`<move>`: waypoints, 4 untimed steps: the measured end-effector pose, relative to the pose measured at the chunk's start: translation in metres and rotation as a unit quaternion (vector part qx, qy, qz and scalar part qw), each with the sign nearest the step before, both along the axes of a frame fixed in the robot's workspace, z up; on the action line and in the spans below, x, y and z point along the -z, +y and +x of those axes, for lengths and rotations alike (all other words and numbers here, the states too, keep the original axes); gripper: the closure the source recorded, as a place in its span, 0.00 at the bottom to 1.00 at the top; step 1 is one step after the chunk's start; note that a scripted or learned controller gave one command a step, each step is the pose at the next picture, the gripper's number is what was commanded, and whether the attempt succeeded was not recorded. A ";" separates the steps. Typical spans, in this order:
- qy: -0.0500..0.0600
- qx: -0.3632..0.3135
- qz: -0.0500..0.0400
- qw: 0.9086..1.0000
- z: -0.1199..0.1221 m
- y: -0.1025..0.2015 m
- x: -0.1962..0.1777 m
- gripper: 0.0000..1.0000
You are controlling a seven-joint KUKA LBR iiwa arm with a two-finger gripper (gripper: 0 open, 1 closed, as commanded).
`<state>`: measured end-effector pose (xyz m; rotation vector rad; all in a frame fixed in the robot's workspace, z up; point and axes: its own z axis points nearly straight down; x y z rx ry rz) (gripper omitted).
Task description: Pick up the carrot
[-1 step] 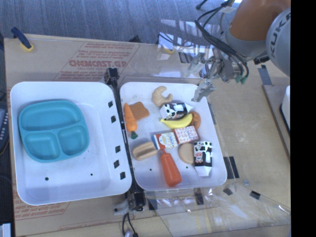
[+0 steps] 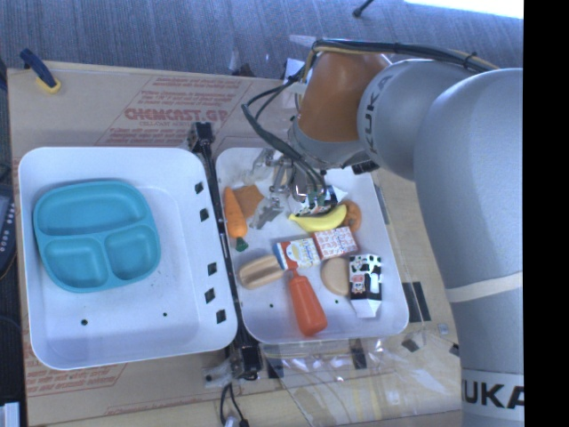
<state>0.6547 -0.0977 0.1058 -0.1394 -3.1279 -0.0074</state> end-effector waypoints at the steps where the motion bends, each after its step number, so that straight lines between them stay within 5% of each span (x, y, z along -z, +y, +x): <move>1: -0.003 0.129 -0.003 0.992 -0.033 0.004 0.013 0.00; 2: -0.005 0.124 -0.003 0.992 -0.031 0.005 0.001 1.00; 3: -0.008 0.125 -0.007 0.992 -0.030 0.002 -0.001 0.00; 4: -0.008 0.240 -0.008 0.971 -0.039 -0.008 0.010 0.00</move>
